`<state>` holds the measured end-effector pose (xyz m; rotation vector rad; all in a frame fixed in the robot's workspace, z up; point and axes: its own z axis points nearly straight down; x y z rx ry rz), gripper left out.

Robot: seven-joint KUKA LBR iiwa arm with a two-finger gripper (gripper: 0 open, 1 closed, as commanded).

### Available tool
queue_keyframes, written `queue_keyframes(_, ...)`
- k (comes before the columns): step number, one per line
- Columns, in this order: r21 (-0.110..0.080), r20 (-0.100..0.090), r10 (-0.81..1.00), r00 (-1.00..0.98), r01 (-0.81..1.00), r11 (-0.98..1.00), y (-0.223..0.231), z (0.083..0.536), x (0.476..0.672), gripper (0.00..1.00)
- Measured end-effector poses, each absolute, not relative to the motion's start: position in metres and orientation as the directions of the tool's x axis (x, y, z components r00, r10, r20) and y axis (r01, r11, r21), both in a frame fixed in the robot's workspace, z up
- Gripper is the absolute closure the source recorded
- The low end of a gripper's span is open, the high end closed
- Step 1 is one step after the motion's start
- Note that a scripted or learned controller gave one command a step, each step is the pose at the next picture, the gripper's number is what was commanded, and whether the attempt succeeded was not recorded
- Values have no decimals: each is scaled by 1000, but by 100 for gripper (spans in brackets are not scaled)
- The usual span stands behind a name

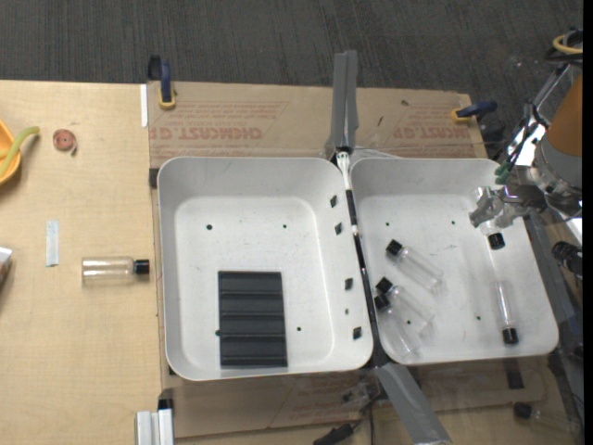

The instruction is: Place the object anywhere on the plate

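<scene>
A black ribbed plate (250, 320) lies flat in the left bin (185, 202), near its front wall. Three clear vials with black caps lie in the right bin (445, 188): one (414, 263) near the middle, one (398, 302) at the front left, and one (506, 311) lengthwise by the right wall. My gripper (491, 213) hangs over the right bin's far right side, above and behind the vials. A small black piece (497, 240) sits just below it; I cannot tell whether it is part of the gripper or a cap.
The arm with its orange band (567, 119) comes in over the right bin's right wall. A hinged divider (352, 239) joins the two bins. On the bench to the left lie a clear bottle (111, 268), a white strip (52, 244), a red disc (63, 140) and a yellow bowl (7, 151).
</scene>
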<state>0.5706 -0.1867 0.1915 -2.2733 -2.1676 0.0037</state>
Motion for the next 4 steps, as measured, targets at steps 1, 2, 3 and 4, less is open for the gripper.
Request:
queue_keyframes(1,-2,-1,999,48,999,-48,-187,191,571,0)
queue_keyframes(2,1,-3,984,-180,984,180,-204,214,618,0)
queue_keyframes(3,1,-4,962,-273,962,273,-222,280,660,0)
queue_keyframes(4,0,-2,908,-418,908,418,-222,419,614,0)
